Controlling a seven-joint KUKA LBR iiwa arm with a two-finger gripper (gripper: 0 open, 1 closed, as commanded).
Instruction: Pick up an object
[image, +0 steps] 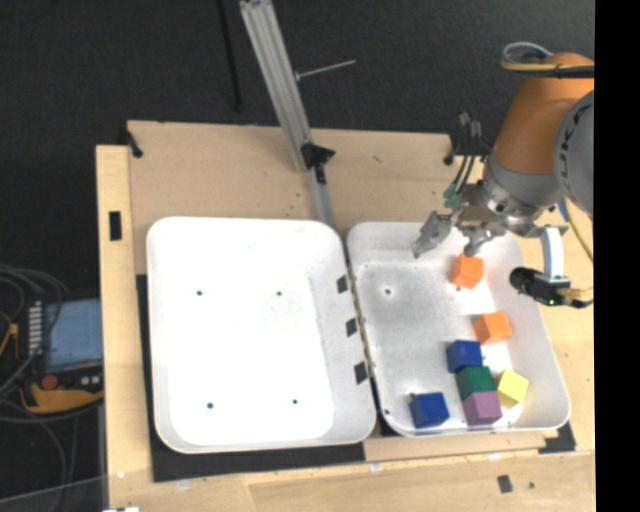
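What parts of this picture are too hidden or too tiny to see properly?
- Gripper, camera view: too small to tell whether it touches the orange block just below it.
- Green block, camera view: partly covered by the purple block.
- Arm's upper part: cut off by the right edge.

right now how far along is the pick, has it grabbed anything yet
Done: the arm has reached over the right bin, with the gripper above its far end. In hand: nothing visibly; an orange block sits just below the fingers, apparently not between them. Left: closing on a block and lifting it. The second orange block, two blue blocks, and the green, purple and yellow ones lie untouched.
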